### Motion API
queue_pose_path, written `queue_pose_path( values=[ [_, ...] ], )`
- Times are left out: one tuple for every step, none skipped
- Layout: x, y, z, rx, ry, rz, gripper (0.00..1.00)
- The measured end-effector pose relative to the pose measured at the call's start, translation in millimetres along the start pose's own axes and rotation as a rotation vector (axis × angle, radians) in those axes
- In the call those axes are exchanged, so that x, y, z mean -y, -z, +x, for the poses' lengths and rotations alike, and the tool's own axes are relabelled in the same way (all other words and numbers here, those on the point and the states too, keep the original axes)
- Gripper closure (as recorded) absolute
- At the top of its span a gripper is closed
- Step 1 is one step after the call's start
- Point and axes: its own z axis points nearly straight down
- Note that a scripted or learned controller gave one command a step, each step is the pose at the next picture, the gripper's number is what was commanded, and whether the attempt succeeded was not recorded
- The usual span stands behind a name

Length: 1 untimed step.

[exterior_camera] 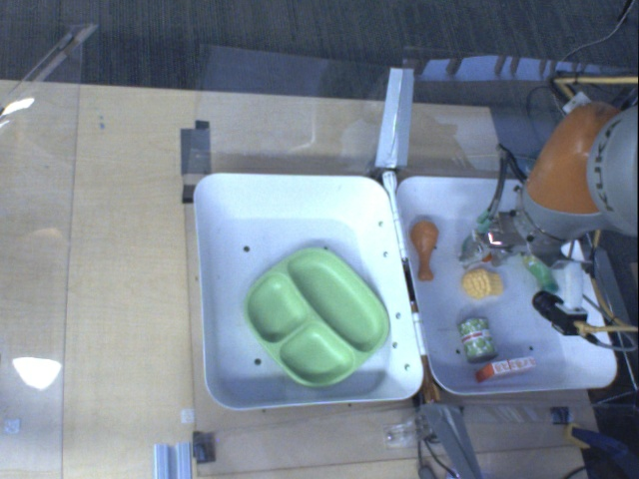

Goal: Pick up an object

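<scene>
Robot gripper low in the right bin, just above a yellow corn cob.
Whether it is spread or pinching is unclear; nothing looks lifted yet.

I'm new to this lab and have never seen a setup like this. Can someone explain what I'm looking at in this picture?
One fixed camera looks down at a slant on a bench with two shallow white bins. The left bin holds a green divided plate. The right bin holds a toy drumstick, a yellow corn piece, a small green can and a red-and-white packet. The grey and orange machine is a robot arm; its gripper hangs just above the corn. Nothing is visibly held.
</scene>
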Motion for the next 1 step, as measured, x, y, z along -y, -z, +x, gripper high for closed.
queue_pose_path(
  values=[
    [-49.0,75.1,58.1,-0.001,0.002,0.01,1.0]
  ],
)
